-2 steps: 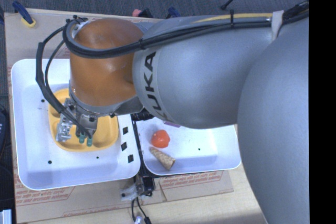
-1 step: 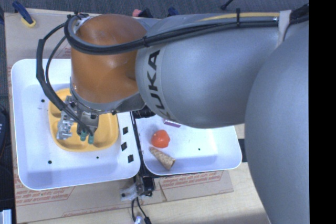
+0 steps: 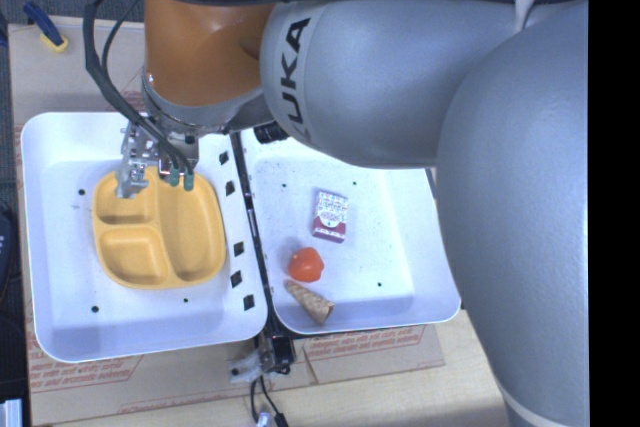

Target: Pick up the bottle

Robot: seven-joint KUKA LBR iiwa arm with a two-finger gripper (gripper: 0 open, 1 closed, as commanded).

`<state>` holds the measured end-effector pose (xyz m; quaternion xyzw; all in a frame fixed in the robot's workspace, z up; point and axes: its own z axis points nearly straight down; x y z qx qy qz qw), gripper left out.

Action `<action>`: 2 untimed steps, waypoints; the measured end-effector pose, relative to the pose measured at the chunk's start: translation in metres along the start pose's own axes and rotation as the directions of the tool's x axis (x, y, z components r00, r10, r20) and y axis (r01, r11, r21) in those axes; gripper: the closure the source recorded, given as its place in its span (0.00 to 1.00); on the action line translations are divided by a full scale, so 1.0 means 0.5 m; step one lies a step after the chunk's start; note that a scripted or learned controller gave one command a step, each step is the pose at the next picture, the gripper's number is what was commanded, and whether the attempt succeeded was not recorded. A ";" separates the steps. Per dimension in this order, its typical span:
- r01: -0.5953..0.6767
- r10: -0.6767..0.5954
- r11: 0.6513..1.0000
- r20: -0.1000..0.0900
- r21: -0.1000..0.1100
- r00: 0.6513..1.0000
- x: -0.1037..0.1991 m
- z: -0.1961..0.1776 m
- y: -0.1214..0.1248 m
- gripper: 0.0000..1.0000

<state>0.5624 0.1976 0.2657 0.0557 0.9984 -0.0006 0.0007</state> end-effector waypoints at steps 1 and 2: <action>0.395 -0.395 0.919 -0.002 -0.001 0.919 0.050 0.067 -0.005 1.00; 0.398 -0.398 0.917 -0.001 0.000 0.917 0.049 0.045 -0.003 1.00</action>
